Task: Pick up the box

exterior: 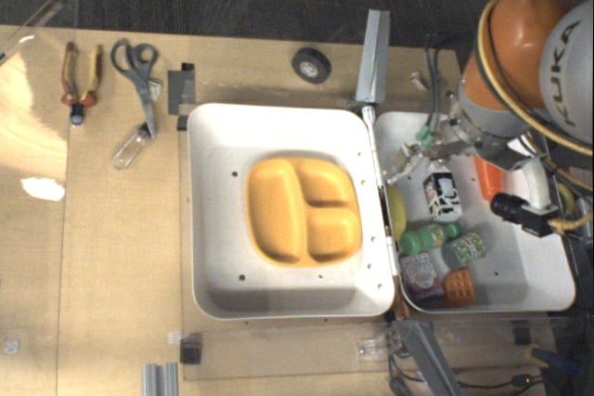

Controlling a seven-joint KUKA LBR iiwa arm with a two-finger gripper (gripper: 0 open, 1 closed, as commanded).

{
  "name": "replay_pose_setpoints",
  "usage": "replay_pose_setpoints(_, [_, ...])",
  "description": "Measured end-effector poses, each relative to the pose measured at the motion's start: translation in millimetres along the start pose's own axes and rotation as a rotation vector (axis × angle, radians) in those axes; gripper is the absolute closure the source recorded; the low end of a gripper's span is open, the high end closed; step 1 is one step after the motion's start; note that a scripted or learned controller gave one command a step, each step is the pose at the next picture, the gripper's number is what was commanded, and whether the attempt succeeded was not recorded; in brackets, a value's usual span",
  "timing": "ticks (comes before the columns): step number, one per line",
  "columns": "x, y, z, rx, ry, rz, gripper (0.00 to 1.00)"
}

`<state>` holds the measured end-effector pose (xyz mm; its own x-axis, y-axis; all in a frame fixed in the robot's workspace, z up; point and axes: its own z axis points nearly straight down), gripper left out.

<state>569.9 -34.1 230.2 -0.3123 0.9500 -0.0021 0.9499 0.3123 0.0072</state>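
Observation:
The right bin (548,283) holds several small items. A small black-and-white box (444,196) stands near its middle. A flat pinkish box (419,272) lies at the front left, beside an orange block (458,286). My gripper (418,153) hangs over the bin's far left part, just up and left of the black-and-white box, and I see nothing in it. The grey arm with its orange band (520,23) comes in from the upper right.
A yellow divided tray (304,209) lies in the left bin (223,274). The right bin also has a yellow piece (397,210), two green items (422,238) (467,248) and a red-orange piece (487,178). Scissors (139,79), pliers (79,79) and a tape roll (312,64) lie on the bench.

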Motion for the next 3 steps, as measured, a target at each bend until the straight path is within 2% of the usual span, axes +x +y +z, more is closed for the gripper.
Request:
replay_pose_setpoints(1, [3.2, 2.0, 45.4, 0.003, 0.001, 0.041, 0.00])
replay_pose_setpoints(2, [-24.1, -60.7, 4.6, -0.001, -0.001, 0.004, 0.00])
replay_pose_setpoints(3, [-93.1, -49.8, 140.9, -0.006, -0.003, 0.444, 0.00])
